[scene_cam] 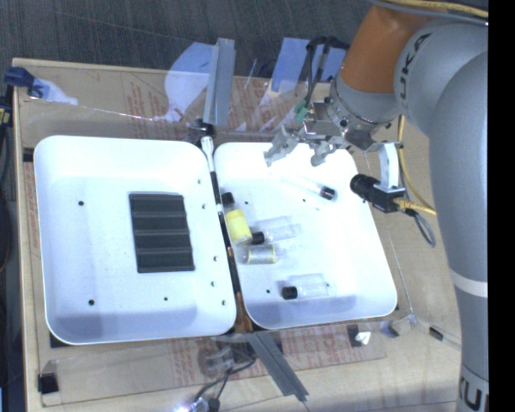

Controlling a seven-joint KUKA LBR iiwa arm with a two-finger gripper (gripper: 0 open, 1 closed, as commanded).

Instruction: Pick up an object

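The arm point(446, 101) comes in from the right w/ the gripper point(302, 148) hanging above the far edge of the right bin point(373, 269), and its two fingers point(277, 152) are spread apart w/ nothing between them, so no object is picked yet. The step in hand looks like approach and choice of target. The left bin point(69, 230) carries one big thing, a dark ribbed block point(161, 232), flat and well apart from the gripper; I think it is too wide for these fingers, so better to stay in the right bin. There the candidates lie near the wall between the two bins: a yellow bottle point(237, 224), just beside it a clear tube w/ black cap point(259, 253), approx. touching it, and a clear bottle point(279, 228) which is hard to see against the white floor. Nearer the front lies another clear bottle w/ black cap point(305, 288), apart from the rest, so it looks the easiest to take. A small black piece point(327, 193) lies nearest to the gripper, but it is tiny and may slip. To do it well: lower straight over one item, fingers across its short side, not along it. Obstacles: the bin wall close to the yellow bottle leaves little room for one finger, and the neighbours there can be pushed. Around the bins the table point(86, 84) holds blue-white papers point(193, 71) at the far side, not in the way.
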